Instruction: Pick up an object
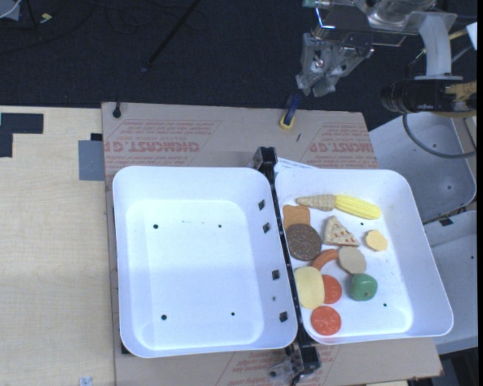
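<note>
Gripper (318, 83) — hanging at one o'clock, above the bench; aperture and load indeterminable. Toy foods (332, 252) are crowding the right bin (423, 240) at four o'clock — packed neighbours risking a slipped or double grab.

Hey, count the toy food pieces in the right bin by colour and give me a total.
Yellow: 3, corn cob, round slice, pale piece
Orange or red: 4
Tan: 3
Brown: 1, cookie
Green: 1, ball
Total: 12

grey metal gripper (319, 77), silvery wrist
</note>
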### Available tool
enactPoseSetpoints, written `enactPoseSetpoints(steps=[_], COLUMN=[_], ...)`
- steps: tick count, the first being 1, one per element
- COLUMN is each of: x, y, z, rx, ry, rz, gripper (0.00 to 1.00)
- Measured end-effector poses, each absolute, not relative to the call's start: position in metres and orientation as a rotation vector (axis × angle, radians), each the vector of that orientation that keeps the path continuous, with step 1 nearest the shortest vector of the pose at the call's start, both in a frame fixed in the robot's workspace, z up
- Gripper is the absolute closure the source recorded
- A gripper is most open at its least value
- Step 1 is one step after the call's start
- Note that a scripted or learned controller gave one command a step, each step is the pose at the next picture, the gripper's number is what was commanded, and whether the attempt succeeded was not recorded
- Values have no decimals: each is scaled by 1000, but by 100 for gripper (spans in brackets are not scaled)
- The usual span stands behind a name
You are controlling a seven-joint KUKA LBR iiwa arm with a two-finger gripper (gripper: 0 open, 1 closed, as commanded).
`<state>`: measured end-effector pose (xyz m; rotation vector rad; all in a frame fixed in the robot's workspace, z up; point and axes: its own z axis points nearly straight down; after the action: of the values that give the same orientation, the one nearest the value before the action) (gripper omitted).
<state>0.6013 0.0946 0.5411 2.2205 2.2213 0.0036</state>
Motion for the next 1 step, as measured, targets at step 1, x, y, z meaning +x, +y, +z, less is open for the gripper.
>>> enactPoseSetpoints(steps=[1], x=[576], y=[238], z=[537], rx=[2212], ry=[2234], rz=[-1], gripper=[100])
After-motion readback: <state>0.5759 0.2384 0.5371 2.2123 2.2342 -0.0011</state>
